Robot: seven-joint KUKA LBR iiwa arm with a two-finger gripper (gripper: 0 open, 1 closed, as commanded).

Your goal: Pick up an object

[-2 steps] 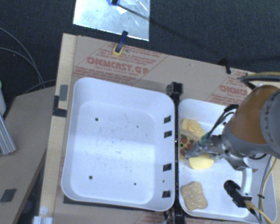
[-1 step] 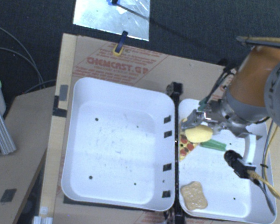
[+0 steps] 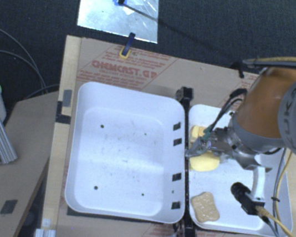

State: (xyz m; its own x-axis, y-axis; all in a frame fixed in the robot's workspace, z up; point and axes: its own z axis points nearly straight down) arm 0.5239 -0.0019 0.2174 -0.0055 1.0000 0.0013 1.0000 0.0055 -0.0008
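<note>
In the camera view, the gripper [image 3: 198, 148] reaches down at the right bin's [image 3: 284, 214] left edge, just above a pale yellow object [image 3: 205, 163]; whether it is spread or pinching, I cannot tell. The grasp seems underway; next comes a clean lift.

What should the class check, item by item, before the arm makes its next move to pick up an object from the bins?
1. Targets present in right bin: ok; yellow object, tan cracker-like piece, a second yellow piece.
2. Gripper positioned above a target: ok; it sits by the yellow object's upper left edge.
3. Object between its grasping parts: cannot tell.
4. Clearance from the bin divider: not ok; gripper is very close.
5. Left bin free for drop-off: ok.
</note>
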